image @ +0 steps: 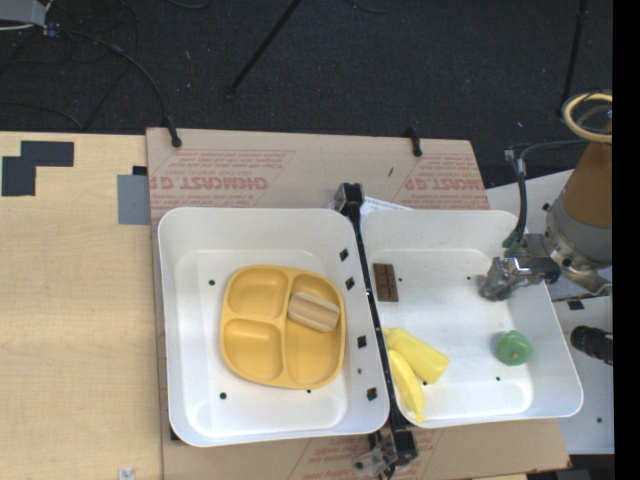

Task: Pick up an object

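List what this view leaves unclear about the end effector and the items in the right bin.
- End effector: small and blurred in the camera view; whether its fingers are open or shut is unreadable.
- Arm: cut off by the right edge.
- Yellow object: its left side is hidden behind the wall between the bins.
- Green object: too small to identify.
- Brown block: too small for surface detail.

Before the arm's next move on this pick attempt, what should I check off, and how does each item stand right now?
1. Gripper inside the right bin: ok, low near its right wall.
2. Object between the fingers: not ok, none visible.
3. Finger opening: cannot tell, too small and blurred.
4. Nearest target free: ok, the green round object sits alone just below the gripper in the view.
5. Other targets reachable: ok, yellow objects and brown block lie by the divider.
6. Left bin: yellow divided plate holds a tan block, untouched.
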`<state>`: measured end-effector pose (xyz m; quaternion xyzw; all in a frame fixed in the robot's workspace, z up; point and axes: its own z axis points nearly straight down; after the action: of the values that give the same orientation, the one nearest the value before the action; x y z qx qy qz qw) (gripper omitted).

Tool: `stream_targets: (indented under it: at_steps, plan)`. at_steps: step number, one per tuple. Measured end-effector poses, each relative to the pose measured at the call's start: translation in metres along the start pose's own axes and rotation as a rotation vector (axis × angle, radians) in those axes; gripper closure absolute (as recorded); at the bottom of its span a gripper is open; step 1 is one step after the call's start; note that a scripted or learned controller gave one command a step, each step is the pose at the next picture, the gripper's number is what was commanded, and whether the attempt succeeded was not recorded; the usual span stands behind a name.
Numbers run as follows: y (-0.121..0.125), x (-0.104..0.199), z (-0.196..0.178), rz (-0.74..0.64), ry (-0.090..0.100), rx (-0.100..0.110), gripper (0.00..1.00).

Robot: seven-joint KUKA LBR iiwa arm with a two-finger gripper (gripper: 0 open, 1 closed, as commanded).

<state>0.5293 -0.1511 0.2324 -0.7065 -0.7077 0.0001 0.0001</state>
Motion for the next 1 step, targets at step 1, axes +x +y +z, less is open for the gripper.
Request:
stream_targets:
  at_steps: [1]
  plan:
    - [0.0052,0.048,-0.0065,-0.002,0.001,0.001,1.0]
